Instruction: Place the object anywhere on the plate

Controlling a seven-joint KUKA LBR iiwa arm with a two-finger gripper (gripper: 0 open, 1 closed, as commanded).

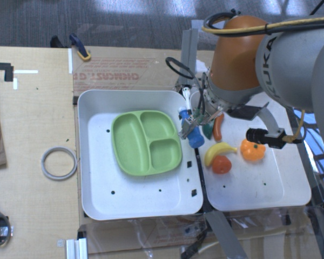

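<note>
Camera view, looking down at a slant on the bench. My arm (pixel 281 53) enters from the right of the frame, its orange band filling the upper right, and my claw (pixel 190 124) hangs at centre frame, just over the seam where the two white bins meet. A blue object (pixel 195 138) sits directly at my fingertips, at the right edge of the left bin (pixel 97 198); whether I grip it or merely touch it I cannot tell, and the spread of my claw is likewise not legible from this angle. The green plate (pixel 147 142), divided into three compartments, lies in the middle of the left bin, just left of the blue object and apart from it. In the right bin (pixel 259 193), near its left wall, a yellow banana (pixel 218 151) lies tilted, with a red tomato (pixel 222 165) touching its lower side. An orange fruit (pixel 252 150) rests to the right of these, centre right of the frame. A red-and-green pepper (pixel 215 127) lies just above the banana, close beside my claw. On the wooden bench (pixel 32 117) at left of frame lies a grey ring (pixel 59 162), well apart from both bins.
</note>
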